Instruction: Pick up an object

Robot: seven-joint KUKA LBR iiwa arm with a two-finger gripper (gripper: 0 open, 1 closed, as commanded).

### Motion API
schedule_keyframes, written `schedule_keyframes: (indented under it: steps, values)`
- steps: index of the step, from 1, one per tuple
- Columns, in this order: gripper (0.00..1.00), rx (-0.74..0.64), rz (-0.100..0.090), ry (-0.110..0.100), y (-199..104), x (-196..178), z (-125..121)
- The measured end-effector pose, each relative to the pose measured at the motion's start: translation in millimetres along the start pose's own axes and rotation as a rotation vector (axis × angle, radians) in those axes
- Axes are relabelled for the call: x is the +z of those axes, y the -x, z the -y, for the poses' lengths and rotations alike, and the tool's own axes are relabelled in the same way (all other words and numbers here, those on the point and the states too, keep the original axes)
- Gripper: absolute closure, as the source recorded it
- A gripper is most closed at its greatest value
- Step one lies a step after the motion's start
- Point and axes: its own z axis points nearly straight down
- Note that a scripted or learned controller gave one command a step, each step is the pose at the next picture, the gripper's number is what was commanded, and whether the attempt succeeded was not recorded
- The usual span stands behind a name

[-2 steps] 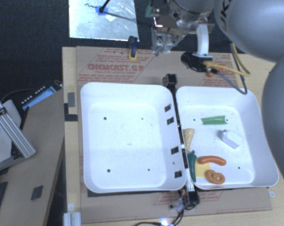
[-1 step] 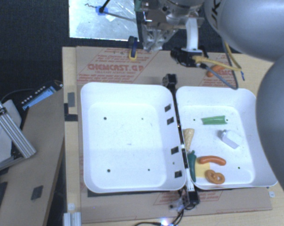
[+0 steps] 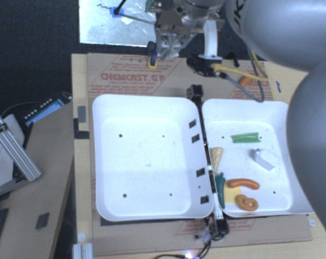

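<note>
Hanging high over the far edge of the bench, the gripper (image 3: 165,46) sits beyond both bins, near a small blue-and-yellow item (image 3: 151,56) on the cardboard; how it is set I cannot tell, since it is blurred from this slant. Everything worth picking lies in the right bin (image 3: 279,112): a green cylinder (image 3: 245,138) toward the far side, a pale grey block (image 3: 263,159) near the middle, a cream cone (image 3: 217,155) close against the left wall, a dark green piece (image 3: 221,190) beside that same wall nearer in, an orange sausage shape (image 3: 243,184) and a pretzel-like ring (image 3: 246,203) near the front. The left bin (image 3: 106,112) offers nothing to grasp. A sound try would probably target the green cylinder or grey block, as each lies well apart from walls and neighbours, leaving room for the descent. The cone and dark green piece hug the divider (image 3: 201,144), so a descent there risks striking the rim.
</note>
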Motion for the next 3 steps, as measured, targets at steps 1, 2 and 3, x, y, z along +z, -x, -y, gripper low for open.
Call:
schedule_keyframes:
  steps: [1, 2, 3]
  values:
    - [1.0, -0.001, 0.0, 0.0, -28, -13, 9]
    - [1.0, 0.0, 0.0, 0.001, -43, -16, -1]
    - [1.0, 0.001, 0.0, 0.0, -49, -22, 0]
